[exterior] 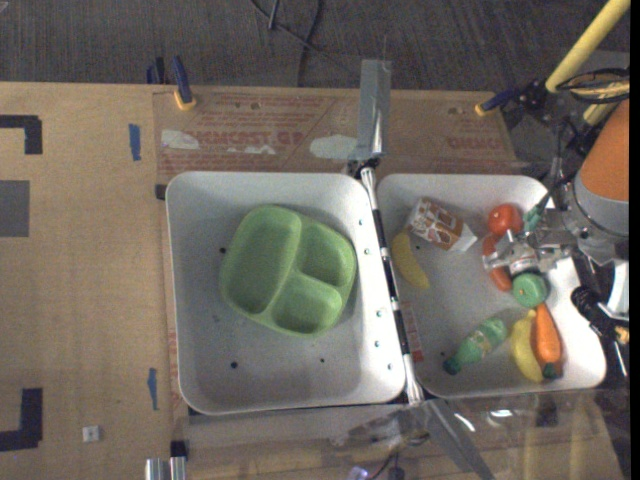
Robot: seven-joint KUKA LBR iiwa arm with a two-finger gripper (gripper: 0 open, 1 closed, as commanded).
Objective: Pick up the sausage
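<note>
Single fixed overhead camera, slanted downward, both white bins point(190, 298) in frame

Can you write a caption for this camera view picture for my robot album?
End effector hovers over toy food in the right bin; a green divided plate sits in the left bin.

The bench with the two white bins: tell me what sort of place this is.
Probably a robotics lab test bench. Two shallow white bins sit on cardboard held down by clamps, toy food such as a carrot and a green bottle lies in the right bin, and the arm's gripper reaches in.
</note>
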